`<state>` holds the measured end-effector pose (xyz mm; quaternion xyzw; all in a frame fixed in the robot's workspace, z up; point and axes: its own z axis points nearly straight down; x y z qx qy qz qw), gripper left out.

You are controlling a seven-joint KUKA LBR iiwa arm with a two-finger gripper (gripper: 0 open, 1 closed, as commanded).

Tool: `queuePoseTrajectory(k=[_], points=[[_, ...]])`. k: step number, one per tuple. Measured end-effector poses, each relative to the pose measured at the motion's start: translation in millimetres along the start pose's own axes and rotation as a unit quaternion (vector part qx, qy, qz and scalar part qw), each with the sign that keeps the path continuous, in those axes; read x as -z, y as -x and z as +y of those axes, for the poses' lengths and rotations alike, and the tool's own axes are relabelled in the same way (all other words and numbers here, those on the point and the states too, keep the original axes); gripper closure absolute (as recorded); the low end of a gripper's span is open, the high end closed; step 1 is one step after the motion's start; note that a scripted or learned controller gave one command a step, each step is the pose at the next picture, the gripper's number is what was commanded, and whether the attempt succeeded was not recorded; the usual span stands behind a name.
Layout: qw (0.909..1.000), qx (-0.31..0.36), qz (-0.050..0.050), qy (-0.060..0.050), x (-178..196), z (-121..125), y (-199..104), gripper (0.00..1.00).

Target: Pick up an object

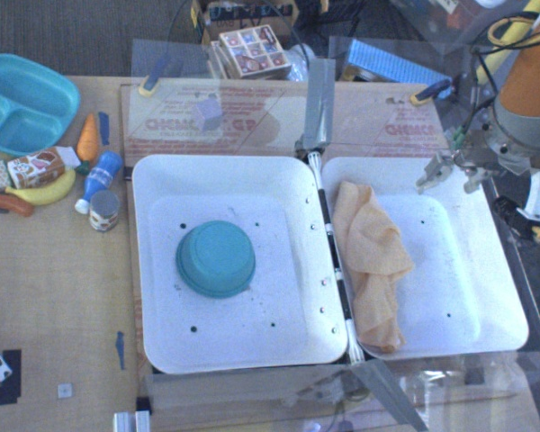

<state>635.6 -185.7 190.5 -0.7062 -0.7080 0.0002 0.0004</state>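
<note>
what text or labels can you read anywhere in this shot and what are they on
Red lettering on the left cardboard sheet behind the bins: mirrored, too blurred to read.
Red lettering on the right cardboard sheet: also mirrored, unreadable.
Small food packet beside the toy banana: printing too small to read.
Patterned box at the back: pictures, no legible words.

Teal bowl (216, 258), tan cloth (372, 259), separate bins
</note>
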Motion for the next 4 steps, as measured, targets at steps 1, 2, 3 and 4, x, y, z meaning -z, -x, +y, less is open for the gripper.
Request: queuePoseTrajectory(k=[1, 2, 3, 4], points=[[0.9997, -0.023, 0.0, 0.005, -101, -51, -86, 0.0], [0.9938, 0.111, -0.002, 0.006, -101, -18, -86, 0.0], [0.994, 0.109, -0.001, 0.009, -90, -16, -86, 1.0], [0.9953, 0.097, -0.001, 0.001, 82, 8, -126, 1.0]])
